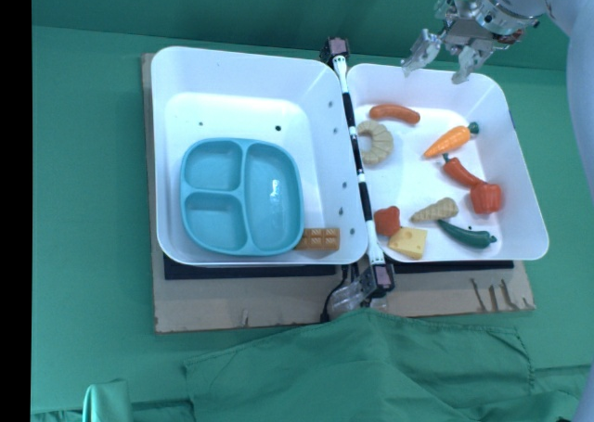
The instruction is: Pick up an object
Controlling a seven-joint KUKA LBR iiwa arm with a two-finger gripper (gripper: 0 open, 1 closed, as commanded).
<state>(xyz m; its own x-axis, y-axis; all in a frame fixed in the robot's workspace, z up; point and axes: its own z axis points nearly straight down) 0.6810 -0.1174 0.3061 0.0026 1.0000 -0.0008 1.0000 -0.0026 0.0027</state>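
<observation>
Green cloth [371, 369]: crumpled along the bench's near edge, nearest the camera.

Left bin [186, 77]: shallow, white. Holds a blue divided plate [241, 196] toward its near side and an orange waffle block [318, 239] at its near right corner, touching the plate's rim.

Right bin [515, 179]: shallow, white, joined to the left bin along a checkered strip [357, 170]. Holds the small toy foods, all lying loose.

Arm with gripper [444, 56]: above the right bin's far edge, fingers spread apart, nothing between them.

Carrot [451, 140]: toward the far right, tilted, green top pointing to the right wall.
Sausage [394, 113]: near the far edge, closest to the gripper.
Shrimp [376, 143]: curled, beside the checkered strip.
Red pepper [484, 196]: near the right wall, with a red chilli [457, 171] touching it.
Green chilli [467, 236]: by the near right corner.
Ice-cream cone [435, 211]: mid-bin, near side.
Cheese wedge [407, 242]: near edge.
Red piece [387, 221]: just beside the cheese; kind unclear.

Handling, judged: likely light, rigid, smooth plastic, apt to slip or roll. The sausage looks the best candidate: well apart from its neighbours, best gripped across its narrow middle.
</observation>
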